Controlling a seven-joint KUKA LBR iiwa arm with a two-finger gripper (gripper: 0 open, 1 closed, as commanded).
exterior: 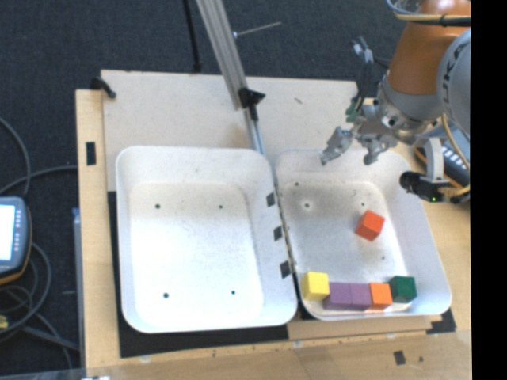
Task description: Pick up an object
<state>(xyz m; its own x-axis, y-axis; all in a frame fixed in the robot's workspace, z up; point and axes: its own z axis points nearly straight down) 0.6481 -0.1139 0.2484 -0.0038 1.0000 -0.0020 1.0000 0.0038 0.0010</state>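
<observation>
Orange block [369, 225] lies alone on the floor of the right bin [420, 236], tilted on one edge and clear of all walls. Along the near wall of the same bin, five more blocks sit in a row, touching or nearly so: a yellow block [317, 284], two purple blocks [351, 294] side by side, a second, smaller orange block [381, 294], and a green block [403, 288] at the right end. The gripper [353, 150] hangs above the far rim of the right bin, well apart from every block, with its two fingers spread wide and nothing between them. The arm [424, 54] rises behind it at the right. The left bin [127, 212] adjoins the right bin, both resting on the bench [166, 101]. A metal post [226, 46] slants up from the far side between the bins.
</observation>
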